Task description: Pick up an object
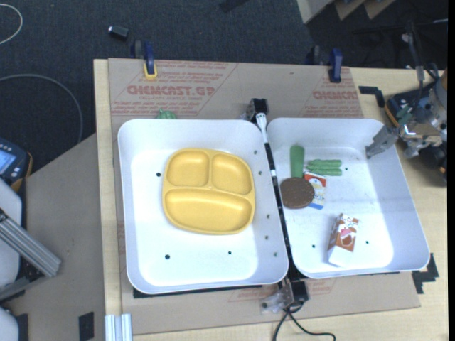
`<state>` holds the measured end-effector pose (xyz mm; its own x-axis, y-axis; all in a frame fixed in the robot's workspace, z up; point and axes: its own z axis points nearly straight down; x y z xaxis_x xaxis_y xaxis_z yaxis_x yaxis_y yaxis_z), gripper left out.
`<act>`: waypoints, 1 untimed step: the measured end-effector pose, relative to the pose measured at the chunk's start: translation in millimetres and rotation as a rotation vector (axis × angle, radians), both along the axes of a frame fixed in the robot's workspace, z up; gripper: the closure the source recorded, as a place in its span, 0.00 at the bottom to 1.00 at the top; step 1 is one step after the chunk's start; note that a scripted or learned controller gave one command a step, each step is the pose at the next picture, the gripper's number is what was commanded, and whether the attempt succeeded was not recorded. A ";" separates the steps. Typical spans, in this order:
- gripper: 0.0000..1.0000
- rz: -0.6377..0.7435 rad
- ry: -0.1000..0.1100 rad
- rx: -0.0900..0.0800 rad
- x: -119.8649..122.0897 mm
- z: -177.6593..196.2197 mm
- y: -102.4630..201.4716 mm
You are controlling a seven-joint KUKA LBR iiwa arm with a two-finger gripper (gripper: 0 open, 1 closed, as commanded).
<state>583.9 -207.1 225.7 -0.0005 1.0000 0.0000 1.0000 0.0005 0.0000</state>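
Nearest you, at the front of the right-hand white bin (398,212), lies the small white carton with a red and brown print (343,239), tilted on the bin floor and well apart from everything else. It looks the easiest candidate for the pick. Behind it, near the divide between the bins, sits a round brown disc (296,192) that touches a small flat packet in white, red and blue (316,183). Just beyond these lie a green stick-shaped piece (296,160), set lengthwise, and a bumpy green pod-like piece (324,166) just beside it. The left-hand white bin (138,212) holds a yellow plastic divided plate (209,191) with three compartments.

The two-finger gripper (382,142) hangs at the far right rim of the right-hand bin, above the wall and clear of every object, carrying nothing. You cannot tell from here whether its fingers are spread or pressed together. I judge the pick not yet begun: the next move calls for travel inward over a chosen object, then a descent.
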 end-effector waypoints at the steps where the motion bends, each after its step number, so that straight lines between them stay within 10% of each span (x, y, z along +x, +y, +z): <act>1: 1.00 0.001 -0.004 -0.002 0.8 11.2 -0.2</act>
<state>584.7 -207.3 236.9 -0.0016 1.0000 -0.0017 1.0000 0.0016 0.0038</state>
